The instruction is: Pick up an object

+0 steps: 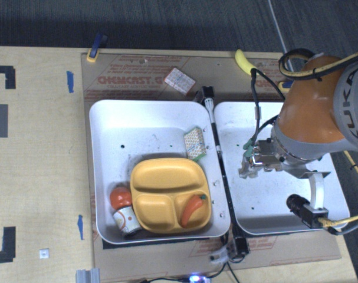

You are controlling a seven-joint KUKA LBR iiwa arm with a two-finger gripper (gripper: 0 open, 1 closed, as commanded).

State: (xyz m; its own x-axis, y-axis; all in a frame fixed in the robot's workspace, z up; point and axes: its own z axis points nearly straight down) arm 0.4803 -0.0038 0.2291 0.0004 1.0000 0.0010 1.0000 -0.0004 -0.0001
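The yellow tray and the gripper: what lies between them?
In the camera view, between yellow tray and gripper run the two bins' adjoining rims, then bare white floor.

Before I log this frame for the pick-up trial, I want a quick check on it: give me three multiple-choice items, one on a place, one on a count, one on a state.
1. Where does the yellow tray lie?
A. In the left bin
B. In the right bin
C. On the bench outside the bins

2. How many compartments does the tray show?
A. One
B. Three
C. Five

3. How does the orange carrot-shaped toy lie?
A. Inside a tray compartment
B. On the bare floor of the right bin
C. Held by the claw

Answers:
1 A: the tray rests in the left bin, towards its near end.
2 B: one long compartment at the back and two at the front.
3 A: it lies in the tray's front right compartment, while the claw is over the right bin, apart from it.
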